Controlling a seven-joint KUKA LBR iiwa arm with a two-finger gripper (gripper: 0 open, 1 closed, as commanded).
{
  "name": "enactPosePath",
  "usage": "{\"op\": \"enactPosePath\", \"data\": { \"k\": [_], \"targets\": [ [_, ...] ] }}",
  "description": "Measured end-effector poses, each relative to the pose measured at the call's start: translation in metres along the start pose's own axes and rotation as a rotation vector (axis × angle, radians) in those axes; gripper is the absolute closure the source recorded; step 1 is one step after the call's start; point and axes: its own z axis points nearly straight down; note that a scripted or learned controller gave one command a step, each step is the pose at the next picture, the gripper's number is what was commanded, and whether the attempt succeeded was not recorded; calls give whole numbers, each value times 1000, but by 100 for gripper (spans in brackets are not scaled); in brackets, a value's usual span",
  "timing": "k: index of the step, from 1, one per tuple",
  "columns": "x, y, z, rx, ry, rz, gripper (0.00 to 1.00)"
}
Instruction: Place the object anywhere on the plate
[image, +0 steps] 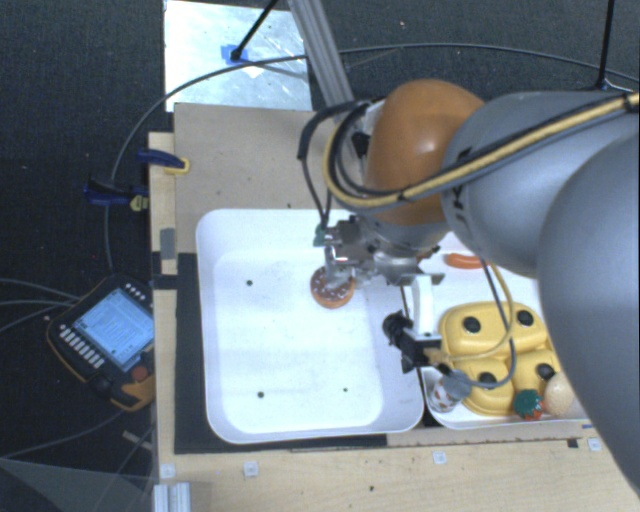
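Object: small round brown disc (332, 288), left bin (240, 330).
Right bin (500, 420): yellow plate (478, 335), small toys.
Tool (340, 262): over disc; grip unclear.
Writing: none legible.

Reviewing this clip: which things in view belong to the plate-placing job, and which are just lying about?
Job:
gripper, low in the left bin
small round brown object under it

Lying about:
yellow toys in the right bin
orange piece
handheld pendant beside the bench
blue clamps
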Motion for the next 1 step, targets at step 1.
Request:
{"op": "enactPosePath", "data": {
  "k": [1],
  "targets": [
    [-3, 1, -1, -3, -1, 7, 0]
  ]
}}
